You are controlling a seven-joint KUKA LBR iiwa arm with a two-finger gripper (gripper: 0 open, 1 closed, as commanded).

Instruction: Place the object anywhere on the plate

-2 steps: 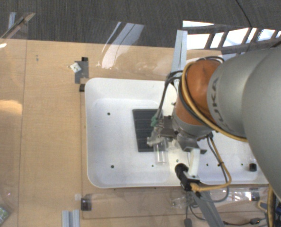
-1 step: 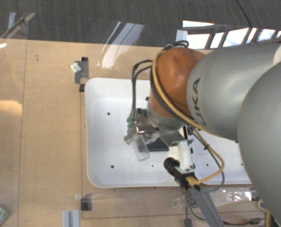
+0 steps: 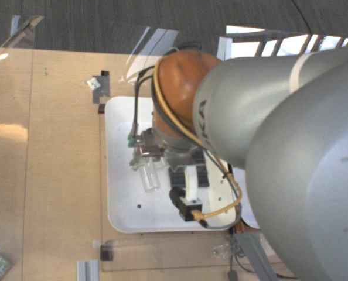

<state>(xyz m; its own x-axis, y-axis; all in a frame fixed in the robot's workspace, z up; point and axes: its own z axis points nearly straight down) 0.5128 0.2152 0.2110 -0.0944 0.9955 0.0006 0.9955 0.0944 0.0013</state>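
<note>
Over the shallow white plastic bin (image 3: 122, 157), the grey arm's two-finger gripper (image 3: 150, 177) hung at nine o'clock from its orange wrist; its clear fingers seemingly stood slightly spread, pinching nothing. Object and plate were hidden, possibly beneath the arm, so locating both before descending seemed wise.

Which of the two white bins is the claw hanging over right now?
The bin on the view's left: the claw is above its white floor. The other bin peeks out from under the arm at right.

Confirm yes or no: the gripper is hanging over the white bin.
Yes. The gripper sits above the white bin, its translucent fingers seen against the bin's floor.
</note>
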